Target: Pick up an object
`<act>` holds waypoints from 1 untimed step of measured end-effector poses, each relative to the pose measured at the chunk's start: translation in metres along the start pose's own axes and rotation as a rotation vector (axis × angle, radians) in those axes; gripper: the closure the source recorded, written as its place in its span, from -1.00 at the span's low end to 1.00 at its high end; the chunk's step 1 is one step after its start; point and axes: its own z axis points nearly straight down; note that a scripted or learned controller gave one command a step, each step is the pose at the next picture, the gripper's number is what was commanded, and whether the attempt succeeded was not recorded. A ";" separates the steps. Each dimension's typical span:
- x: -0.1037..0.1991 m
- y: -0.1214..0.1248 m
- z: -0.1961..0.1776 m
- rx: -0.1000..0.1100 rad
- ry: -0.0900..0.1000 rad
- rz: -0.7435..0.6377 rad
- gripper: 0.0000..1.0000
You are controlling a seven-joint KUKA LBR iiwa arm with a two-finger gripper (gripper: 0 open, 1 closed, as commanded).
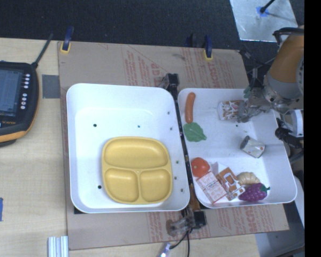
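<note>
Look at the right bin [278, 191]. Your gripper [245, 111] is low over its top end, just beside a small printed packet [230, 110]. You cannot tell how it is set or if it has hold of the packet. Near it lies a grey block [253, 146]. A sausage [190, 106] and a green leaf [193, 132] lie by the left wall. A tomato [200, 166], two cartons [218, 184] and grapes [254, 192] sit at the bottom. The left bin [85, 106] has a yellow tray [137, 169].
</note>
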 end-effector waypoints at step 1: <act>0.042 0.002 -0.128 -0.036 -0.010 0.005 1.00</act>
